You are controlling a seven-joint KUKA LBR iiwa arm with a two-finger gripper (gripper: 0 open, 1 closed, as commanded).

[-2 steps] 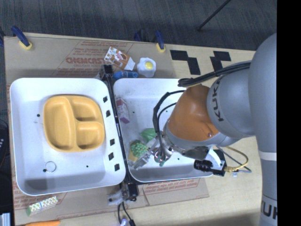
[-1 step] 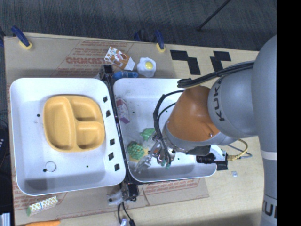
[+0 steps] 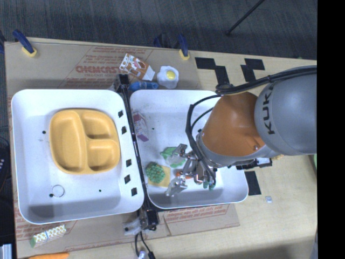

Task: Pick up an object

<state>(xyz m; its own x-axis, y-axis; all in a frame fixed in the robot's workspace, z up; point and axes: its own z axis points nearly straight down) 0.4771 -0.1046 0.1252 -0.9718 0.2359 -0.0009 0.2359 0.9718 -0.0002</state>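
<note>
- Arm enters from 3 o'clock and covers most of the right bin on that side.
- Hand sits low over the right bin's near half, close to the 6 o'clock rim; cannot tell whether it is released or clenched.
- Green round object lies at 9 o'clock of the hand, just beside it, close to the divider between bins.
- Green-white packet lies at 11 o'clock of the hand.
- Purple wrapper rests along the right bin's 9 o'clock wall; open floor at 12 o'clock.
- Left bin holds a yellow divided tray, clear margin all round.
</note>
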